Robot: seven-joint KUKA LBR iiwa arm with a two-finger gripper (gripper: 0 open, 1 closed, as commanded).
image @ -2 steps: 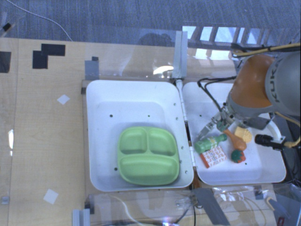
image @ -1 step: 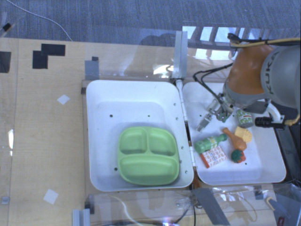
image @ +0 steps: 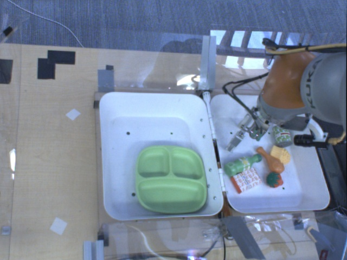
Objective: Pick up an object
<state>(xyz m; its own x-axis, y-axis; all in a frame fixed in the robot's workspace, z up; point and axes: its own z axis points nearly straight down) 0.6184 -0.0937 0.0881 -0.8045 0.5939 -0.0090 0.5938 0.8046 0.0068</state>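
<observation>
From the camera view above the bench, two white bins sit side by side. The left bin carries a green divided plate lying flat toward its near edge, closer to the right wall. The right bin holds a cluster of small things near its middle: a green bottle lying on its side, a red-and-white packet touching it on the near side, a toy drumstick, a yellow wedge, a red fruit with a green top and a small green-labelled can toward the far right. The gripper hangs over the bin's left part, just beyond the bottle, its claw spread and pinching nothing.
</observation>
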